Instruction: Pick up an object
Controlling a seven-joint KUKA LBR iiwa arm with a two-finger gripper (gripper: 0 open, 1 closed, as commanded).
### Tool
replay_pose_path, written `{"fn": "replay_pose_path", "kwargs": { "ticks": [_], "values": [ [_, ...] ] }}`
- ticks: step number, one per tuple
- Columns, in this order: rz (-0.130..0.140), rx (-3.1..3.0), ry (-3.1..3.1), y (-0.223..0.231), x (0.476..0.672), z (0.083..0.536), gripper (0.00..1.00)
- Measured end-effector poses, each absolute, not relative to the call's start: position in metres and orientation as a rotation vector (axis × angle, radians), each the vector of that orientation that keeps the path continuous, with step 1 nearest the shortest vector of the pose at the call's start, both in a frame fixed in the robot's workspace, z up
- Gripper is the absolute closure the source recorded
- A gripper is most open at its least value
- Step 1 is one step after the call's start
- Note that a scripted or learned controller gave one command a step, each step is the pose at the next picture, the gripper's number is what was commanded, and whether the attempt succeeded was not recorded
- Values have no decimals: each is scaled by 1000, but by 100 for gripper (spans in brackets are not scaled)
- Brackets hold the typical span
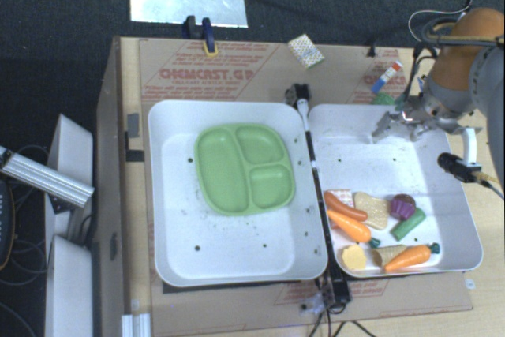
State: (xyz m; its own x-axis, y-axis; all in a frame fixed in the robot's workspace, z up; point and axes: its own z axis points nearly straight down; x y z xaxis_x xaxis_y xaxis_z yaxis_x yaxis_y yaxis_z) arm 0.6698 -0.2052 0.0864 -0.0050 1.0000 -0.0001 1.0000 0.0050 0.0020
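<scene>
The right bin holds several toy foods bunched in its front part: two orange carrots, a pale cracker, a purple piece, a green cucumber, a third carrot, a yellow wedge and a tan piece. My gripper hangs over the far right part of this bin, well behind the pile and apart from it. Nothing shows in its grasp. The left bin carries a green divided plate.
Both bins rest on a cardboard sheet. Behind them lie a patterned block, a red and blue item and a blue clamp. A metal rail juts in at the left. A black clip joins the bins.
</scene>
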Motion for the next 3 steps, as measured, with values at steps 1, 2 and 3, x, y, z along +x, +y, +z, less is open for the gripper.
{"fn": "replay_pose_path", "kwargs": {
  "ticks": [1,2,3],
  "values": [
    [2,2215,2226,-205,670,86,0],
    [2,2215,2226,-205,670,86,0],
    [6,2208,2224,-206,671,98,100]
  ]
}}
